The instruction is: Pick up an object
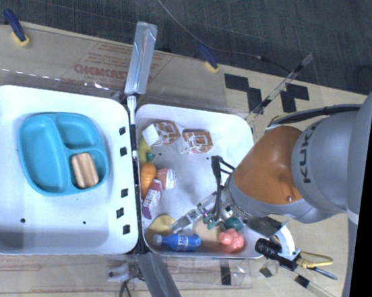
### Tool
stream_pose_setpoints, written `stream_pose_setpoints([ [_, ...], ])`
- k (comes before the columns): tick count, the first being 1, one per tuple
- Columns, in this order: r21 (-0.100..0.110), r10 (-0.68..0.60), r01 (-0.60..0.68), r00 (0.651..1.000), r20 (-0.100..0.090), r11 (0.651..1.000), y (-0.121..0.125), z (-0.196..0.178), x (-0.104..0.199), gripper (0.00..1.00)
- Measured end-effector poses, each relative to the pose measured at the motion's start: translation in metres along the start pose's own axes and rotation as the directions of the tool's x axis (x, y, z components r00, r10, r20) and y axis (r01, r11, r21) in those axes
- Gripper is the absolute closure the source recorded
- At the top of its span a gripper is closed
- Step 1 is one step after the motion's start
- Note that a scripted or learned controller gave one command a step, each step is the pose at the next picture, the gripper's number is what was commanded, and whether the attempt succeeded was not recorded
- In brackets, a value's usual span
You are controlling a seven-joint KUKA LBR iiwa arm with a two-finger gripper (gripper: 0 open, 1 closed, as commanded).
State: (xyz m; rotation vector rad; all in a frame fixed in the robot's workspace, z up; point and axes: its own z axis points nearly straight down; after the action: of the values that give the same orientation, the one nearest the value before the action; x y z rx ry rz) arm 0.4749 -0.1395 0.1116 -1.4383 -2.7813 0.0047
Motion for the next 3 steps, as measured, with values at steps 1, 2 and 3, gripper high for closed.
stream_pose_setpoints([
  [1, -0.006, -0.143, 0.143, 0.990, 0.013, 0.990, -0.041, -0.079, -0.060, 0.00],
  [2, -0.007, -0.155, 0.155, 0.988, 0.007, 0.988, 0.040, 0.020, 0.015, 0.00],
  [3, -0.006, -0.217, 0.217, 0.976, 0.020, 0.976, -0.042, -0.094, -0.063, 0.00],
])
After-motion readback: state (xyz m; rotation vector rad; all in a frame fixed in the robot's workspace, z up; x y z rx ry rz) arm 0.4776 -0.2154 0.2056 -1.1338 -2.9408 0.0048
